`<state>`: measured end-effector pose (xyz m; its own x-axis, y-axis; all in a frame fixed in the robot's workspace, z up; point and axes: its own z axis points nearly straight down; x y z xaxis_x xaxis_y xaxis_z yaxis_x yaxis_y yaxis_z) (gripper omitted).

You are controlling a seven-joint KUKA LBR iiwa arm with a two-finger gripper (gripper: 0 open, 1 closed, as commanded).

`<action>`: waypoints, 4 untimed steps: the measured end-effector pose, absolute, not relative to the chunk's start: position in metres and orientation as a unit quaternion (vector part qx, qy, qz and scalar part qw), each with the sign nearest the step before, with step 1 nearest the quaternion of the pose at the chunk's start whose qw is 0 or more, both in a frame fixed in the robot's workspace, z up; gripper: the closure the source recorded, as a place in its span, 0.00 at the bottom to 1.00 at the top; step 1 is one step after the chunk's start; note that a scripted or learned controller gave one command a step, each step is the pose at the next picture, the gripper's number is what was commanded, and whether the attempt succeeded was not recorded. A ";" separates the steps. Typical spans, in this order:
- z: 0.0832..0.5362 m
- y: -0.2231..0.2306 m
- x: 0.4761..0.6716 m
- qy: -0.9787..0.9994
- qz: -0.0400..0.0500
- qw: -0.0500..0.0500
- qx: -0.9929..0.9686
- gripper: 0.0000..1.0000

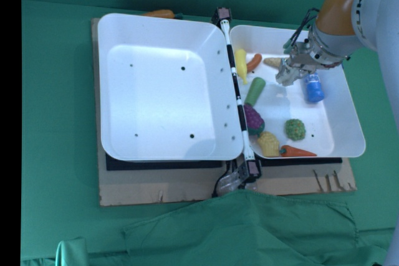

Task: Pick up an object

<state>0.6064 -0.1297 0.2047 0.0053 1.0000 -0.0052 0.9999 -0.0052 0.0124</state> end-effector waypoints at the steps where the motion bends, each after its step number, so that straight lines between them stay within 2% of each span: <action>1: 0.204 -0.130 0.606 0.705 0.002 0.006 0.709 0.00; 2: 0.186 -0.106 0.536 0.705 0.006 0.010 0.709 0.00; 3: 0.199 -0.107 0.540 0.704 0.008 0.014 0.710 1.00; 4: 0.186 -0.174 0.517 0.704 0.005 0.007 0.710 1.00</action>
<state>0.5169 -0.1735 0.1860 0.0076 1.0000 -0.0022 0.9998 -0.0075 0.0177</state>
